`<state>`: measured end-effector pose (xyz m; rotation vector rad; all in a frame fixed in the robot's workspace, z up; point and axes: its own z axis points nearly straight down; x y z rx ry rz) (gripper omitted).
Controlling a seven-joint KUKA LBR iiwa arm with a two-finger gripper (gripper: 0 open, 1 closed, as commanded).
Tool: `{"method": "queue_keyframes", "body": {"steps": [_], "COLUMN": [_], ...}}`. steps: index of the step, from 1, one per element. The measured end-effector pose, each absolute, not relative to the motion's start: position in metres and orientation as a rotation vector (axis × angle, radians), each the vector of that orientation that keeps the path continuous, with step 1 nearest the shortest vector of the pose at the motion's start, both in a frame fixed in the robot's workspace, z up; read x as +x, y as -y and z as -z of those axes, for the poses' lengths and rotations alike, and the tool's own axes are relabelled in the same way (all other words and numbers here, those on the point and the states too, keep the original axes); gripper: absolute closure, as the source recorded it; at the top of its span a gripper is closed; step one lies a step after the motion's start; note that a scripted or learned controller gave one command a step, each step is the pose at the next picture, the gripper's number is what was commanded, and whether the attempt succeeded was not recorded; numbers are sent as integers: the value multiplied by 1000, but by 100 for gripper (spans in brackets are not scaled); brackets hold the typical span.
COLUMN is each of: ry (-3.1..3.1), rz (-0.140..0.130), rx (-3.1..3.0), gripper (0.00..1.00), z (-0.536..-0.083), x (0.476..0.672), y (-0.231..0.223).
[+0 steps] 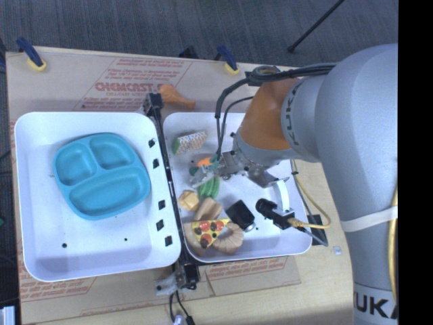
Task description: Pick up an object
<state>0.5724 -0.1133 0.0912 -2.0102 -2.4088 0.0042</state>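
My gripper (208, 170) reaches down into the right bin (298, 246) from the right, near its left half. Its tip sits among a small orange piece (203, 160) and a green toy vegetable (210, 185), touching or nearly touching both. The wrist hides the contact, and I see nothing clearly held. A pale waffle-patterned piece (191, 141) lies just beyond the tip. Nearer the front lie a yellow cheese wedge (188, 200), a tan bread piece (208, 210), a pizza slice (209, 229) and a black block (239, 214).
The left bin (34, 249) holds a blue divided plate (101, 175). A brown toy drumstick (177, 97) lies on the cardboard behind the bins. The black divider (164, 181) between the bins runs close to the gripper's left. The arm covers the right bin's far right.
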Motion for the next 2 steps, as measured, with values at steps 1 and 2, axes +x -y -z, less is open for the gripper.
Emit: {"method": "queue_keyframes", "body": {"steps": [1, 2], "ry": [2413, 2338], "rz": [-5, -1], "rx": [-2005, -2098], "gripper": [100, 100], "z": [-102, -255], "x": [573, 513], "y": [113, 83]}}
